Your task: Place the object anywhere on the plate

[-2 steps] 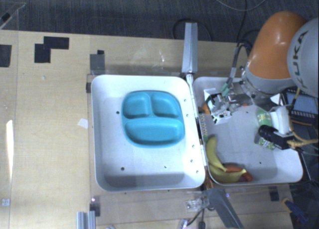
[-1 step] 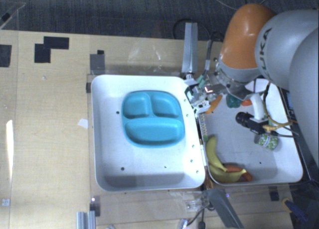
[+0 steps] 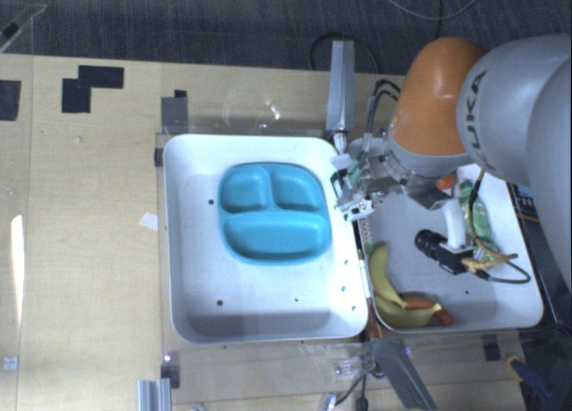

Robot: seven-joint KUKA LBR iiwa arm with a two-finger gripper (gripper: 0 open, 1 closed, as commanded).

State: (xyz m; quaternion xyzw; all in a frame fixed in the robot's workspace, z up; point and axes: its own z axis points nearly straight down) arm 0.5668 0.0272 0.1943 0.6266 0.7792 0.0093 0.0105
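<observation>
Your blue plate [image 3: 273,213] sat bare; banana [image 3: 391,286] lay in the right bin [image 3: 500,311]. Gripper [image 3: 350,188] state: couldn't tell. Nothing placed yet.

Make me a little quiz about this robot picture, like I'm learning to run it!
1. True or false: the blue plate lies in the left bin.
2. Which bin holds the banana? A) left B) right
3. Fill in: the plate has ___ compartments.

Key:
1. True.
2. B. The banana lies near that bin's front left corner, with a red thing beside it.
3. Three: two small ones at the back, one wide one in front. The gripper sits above the wall between the bins, next to the plate, and nothing lies on the plate yet.
</observation>
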